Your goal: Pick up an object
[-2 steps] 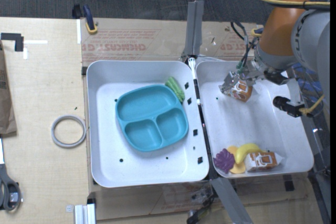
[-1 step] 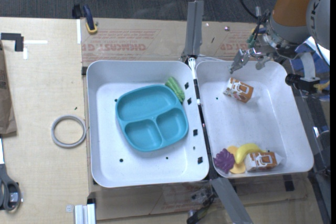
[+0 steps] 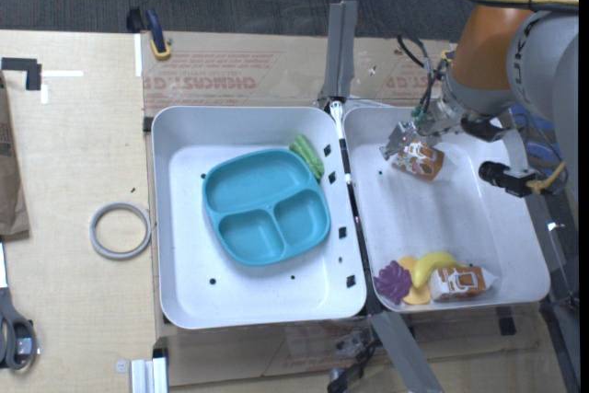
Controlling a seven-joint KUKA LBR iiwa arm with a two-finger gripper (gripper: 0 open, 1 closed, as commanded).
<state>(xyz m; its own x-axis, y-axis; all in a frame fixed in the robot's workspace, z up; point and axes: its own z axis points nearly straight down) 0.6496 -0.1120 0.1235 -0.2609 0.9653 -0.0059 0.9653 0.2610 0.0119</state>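
1. Fingers first: from my seat the gripper (image 3: 411, 135) sits in the upper part of the right bin (image 3: 460, 225), and I cannot tell whether it is spread or closed, because the wrist hardware blurs into one grey lump there
2. Directly below and a touch right of that lump lies the brown and white packet (image 3: 421, 161), touching or very nearly touching the tool; I can't say it is held, since nothing shows it between the tips
3. That packet's long axis runs from upper left to lower right across the frame, so I judge any closing should come across its short side
4. Nearest target by far is this packet; the other candidates sit well apart at the lower edge of the same bin: a purple piece (image 3: 393, 282), a yellow banana-like piece (image 3: 429, 267) and a small orange and white carton (image 3: 459, 282), all bunched and touching
5. Over in the left bin (image 3: 179, 216) rests a blue divided plate (image 3: 266, 206) with a green item (image 3: 307, 156) tucked at its upper right rim
6. Hard to read: the packet's upper end is covered by the tool, the arm's orange band (image 3: 486, 41) and grey body hide the bin's upper right corner, and the packet's print is too small to make out
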